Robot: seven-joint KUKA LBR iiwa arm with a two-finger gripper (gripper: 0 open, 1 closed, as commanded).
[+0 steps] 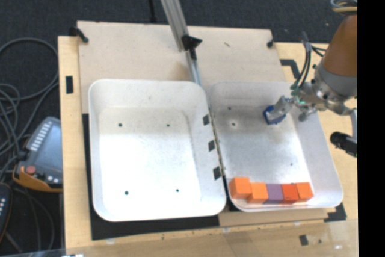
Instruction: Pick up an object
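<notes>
My gripper (278,111) reaches in from the right over the upper part of the right bin (313,147). A small blue block (274,115) sits between its fingertips, and the fingers are shut on it. The block appears slightly above the bin floor, with a dark shadow beside it. A row of several blocks lies along the bin's front wall: orange blocks (242,186) and one purple block (275,192) among them. The arm's orange band (344,39) and grey wrist (328,90) stand at the right edge.
The left bin (150,147) lies beside the right one. A slanted aluminium rail (171,3) runs from the top down to the gap between the bins. Cables and a handheld pendant (42,150) lie off the bench to the left.
</notes>
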